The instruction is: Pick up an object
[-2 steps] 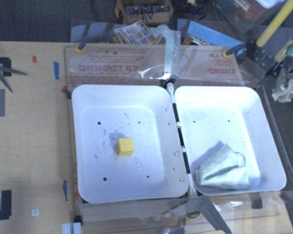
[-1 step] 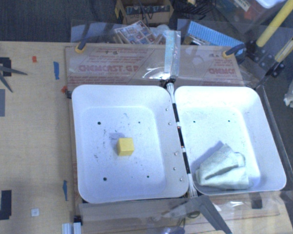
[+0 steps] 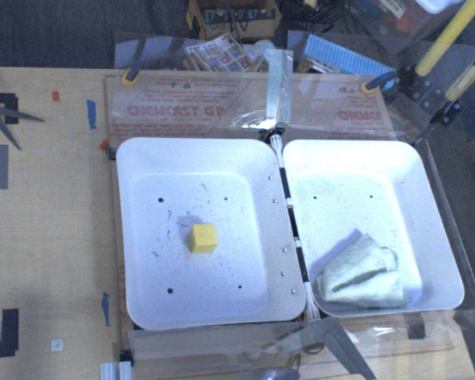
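camera view | fixed overhead | slanted down | both bins (image 3: 281, 182) framed

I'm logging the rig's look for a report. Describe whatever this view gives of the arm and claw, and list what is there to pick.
Their colours, shapes, cables and markings cannot be told from this frame. What can be described: a left bin holding a small yellow cube, and a right bin holding a crumpled pale cloth near its front edge.
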Controlling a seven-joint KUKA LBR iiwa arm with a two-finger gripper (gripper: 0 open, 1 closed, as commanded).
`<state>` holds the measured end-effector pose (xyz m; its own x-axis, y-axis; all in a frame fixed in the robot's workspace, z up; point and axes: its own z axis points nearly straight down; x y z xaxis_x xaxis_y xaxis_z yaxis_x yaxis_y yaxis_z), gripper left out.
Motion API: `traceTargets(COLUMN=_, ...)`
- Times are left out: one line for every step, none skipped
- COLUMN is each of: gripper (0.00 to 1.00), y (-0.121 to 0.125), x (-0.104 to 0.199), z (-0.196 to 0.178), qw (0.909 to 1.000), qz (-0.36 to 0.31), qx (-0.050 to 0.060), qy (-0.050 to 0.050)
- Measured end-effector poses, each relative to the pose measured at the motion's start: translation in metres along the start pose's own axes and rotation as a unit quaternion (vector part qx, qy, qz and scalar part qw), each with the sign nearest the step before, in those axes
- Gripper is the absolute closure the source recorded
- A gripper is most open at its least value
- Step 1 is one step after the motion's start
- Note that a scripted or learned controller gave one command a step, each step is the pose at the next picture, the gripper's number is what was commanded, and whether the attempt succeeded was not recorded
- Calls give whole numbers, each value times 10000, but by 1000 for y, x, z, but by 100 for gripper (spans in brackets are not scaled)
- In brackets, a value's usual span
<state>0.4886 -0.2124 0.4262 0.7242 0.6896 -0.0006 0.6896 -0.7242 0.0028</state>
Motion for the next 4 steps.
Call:
traceTargets(gripper=100, y=-10, x=-2, z=-9, qw=9761, qz=2173, qx=6, qy=-3)
traceTargets(gripper=100, y=42, x=30, z=44, qw=9615, qz=2750, qx=30, qy=-11)
traceTargets(gripper=100, y=42, x=32, z=34, qw=9619, qz=2734, qx=28, qy=-13)
traceTargets(gripper=100, y=42, x=33, z=24, qw=9623, qz=2719, qx=27, qy=-17)
